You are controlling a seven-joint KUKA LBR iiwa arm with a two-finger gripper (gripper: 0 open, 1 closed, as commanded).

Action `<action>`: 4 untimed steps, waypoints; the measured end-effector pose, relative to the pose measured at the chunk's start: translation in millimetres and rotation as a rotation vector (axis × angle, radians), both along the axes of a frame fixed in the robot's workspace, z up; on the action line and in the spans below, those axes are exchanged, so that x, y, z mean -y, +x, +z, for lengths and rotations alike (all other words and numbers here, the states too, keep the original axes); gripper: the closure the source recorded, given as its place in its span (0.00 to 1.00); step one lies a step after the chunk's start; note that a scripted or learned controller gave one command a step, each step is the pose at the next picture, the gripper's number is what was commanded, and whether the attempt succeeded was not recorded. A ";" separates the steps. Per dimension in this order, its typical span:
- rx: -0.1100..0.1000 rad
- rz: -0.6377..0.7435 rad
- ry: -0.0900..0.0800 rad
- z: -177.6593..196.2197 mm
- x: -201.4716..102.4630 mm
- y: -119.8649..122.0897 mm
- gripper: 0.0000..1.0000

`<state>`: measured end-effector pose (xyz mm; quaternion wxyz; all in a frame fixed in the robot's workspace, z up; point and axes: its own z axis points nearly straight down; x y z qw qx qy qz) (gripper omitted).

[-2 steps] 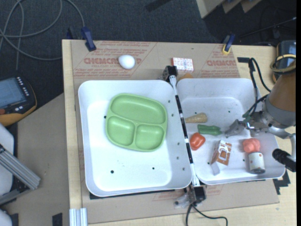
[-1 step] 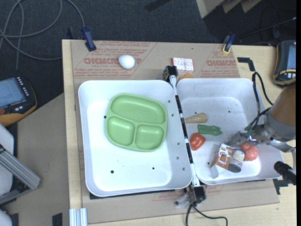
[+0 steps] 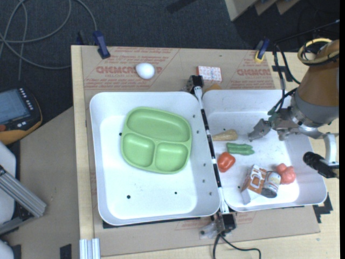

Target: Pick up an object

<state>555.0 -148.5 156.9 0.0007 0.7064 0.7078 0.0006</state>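
Observation:
My gripper [image 3: 271, 133] hovers over the upper right part of the right bin [image 3: 307, 196], open with nothing between its fingers. Left of it and below lie a beige oblong piece [image 3: 225, 136] and a green pod-shaped toy [image 3: 240, 149]. A red pepper toy [image 3: 225, 161] rests close to the bin's left wall. Near the front sit an orange and brown packet [image 3: 260, 180] and a pink-red toy [image 3: 286, 173]. The gripper touches none of them.
A green divided plate [image 3: 156, 140] lies in the left bin [image 3: 108, 198]. On the board behind the bins sit a white ball [image 3: 144, 70] and a small patterned box [image 3: 209, 73]. Blue clamps [image 3: 100, 43] hold the board's back corners.

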 end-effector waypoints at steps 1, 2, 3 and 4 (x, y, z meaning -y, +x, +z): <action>-0.004 -0.003 0.000 -38.2 45.7 -37.4 0.00; -0.004 -0.001 0.001 -72.9 -15.2 -72.6 0.00; -0.004 -0.003 0.002 -72.5 -18.7 -76.1 0.00; -0.001 -0.002 -0.001 -44.0 -16.6 -75.5 0.00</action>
